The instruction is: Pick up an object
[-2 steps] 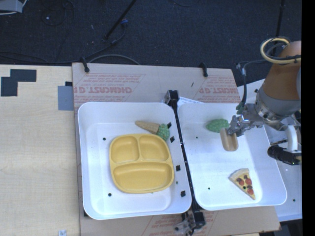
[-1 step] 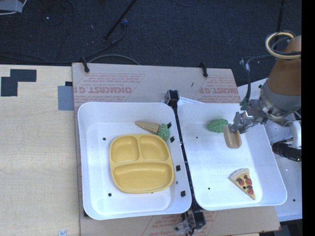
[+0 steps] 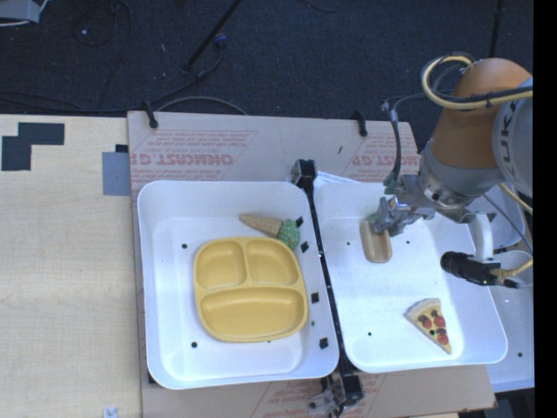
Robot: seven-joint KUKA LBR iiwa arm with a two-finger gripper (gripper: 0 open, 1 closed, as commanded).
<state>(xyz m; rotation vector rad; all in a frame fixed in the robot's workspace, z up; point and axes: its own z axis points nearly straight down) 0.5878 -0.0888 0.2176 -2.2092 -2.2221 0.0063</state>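
Grey two-finger claw (image 3: pixel 385 219) sits low in right white bin (image 3: pixel 487 351), directly over top end of tan oblong bread-like piece (image 3: pixel 376 244), touching or just above it; can't tell whether the claw is apart, together or clamped on the piece. Toy pizza slice with red toppings (image 3: pixel 431 322) lies near bin's lower right, well apart from claw. Left white bin (image 3: pixel 161 355) holds yellow three-compartment plastic plate (image 3: pixel 250 287), with tan-and-green toy ice cream cone (image 3: pixel 271 226) just above it.
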